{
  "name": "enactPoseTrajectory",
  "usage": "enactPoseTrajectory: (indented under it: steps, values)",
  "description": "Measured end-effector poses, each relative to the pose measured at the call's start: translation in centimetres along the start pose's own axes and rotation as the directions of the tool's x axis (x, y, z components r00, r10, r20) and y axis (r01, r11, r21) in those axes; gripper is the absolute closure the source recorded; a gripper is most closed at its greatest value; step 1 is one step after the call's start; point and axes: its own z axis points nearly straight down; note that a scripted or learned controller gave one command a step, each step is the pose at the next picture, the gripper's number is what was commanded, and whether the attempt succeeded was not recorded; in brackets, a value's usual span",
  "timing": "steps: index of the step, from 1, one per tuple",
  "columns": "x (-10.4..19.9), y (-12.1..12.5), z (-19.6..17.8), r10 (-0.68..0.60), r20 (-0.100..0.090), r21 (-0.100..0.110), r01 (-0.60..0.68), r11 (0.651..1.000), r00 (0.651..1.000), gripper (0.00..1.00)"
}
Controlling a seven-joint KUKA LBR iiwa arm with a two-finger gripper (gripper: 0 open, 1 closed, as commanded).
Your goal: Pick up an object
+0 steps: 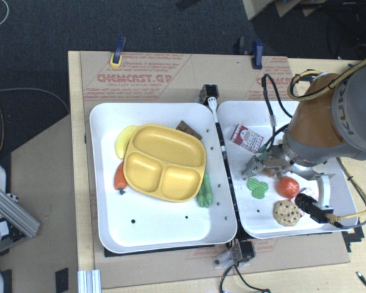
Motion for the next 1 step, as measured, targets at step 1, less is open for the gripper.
enactPoseTrajectory:
  steps: [1]
  values:
    - [0.06,-0.04,1.09,-0.001,0.000,-0.004,0.001,1.000,1.000,0.00]
